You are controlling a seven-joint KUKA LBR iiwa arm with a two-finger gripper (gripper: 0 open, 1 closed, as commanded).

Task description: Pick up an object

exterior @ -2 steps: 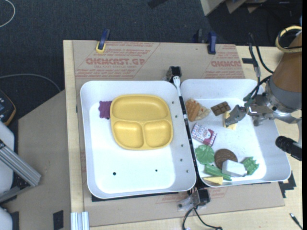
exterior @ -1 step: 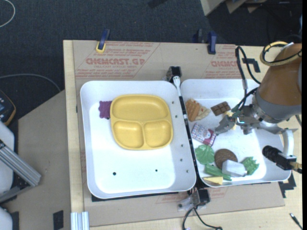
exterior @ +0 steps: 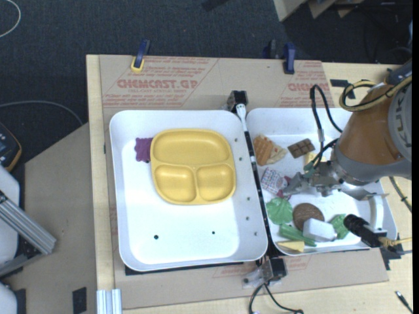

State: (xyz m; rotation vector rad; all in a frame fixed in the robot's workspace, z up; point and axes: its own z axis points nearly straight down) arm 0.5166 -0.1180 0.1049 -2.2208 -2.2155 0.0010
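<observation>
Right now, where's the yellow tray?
The yellow tray lies in the left bin, toward its upper half, with a purple item at its left edge.

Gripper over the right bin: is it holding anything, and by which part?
Cannot be told: the gripper hangs low over the right bin among the toy food, with no item visibly lifted.

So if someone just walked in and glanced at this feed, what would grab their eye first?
Probably the yellow divided plate sitting in the left bin, with a purple item tucked at its left edge. Next, the arm reaching into the right bin, its gripper low over a clutter of small things: a waffle piece, a chocolate bar and green leaves.
</observation>
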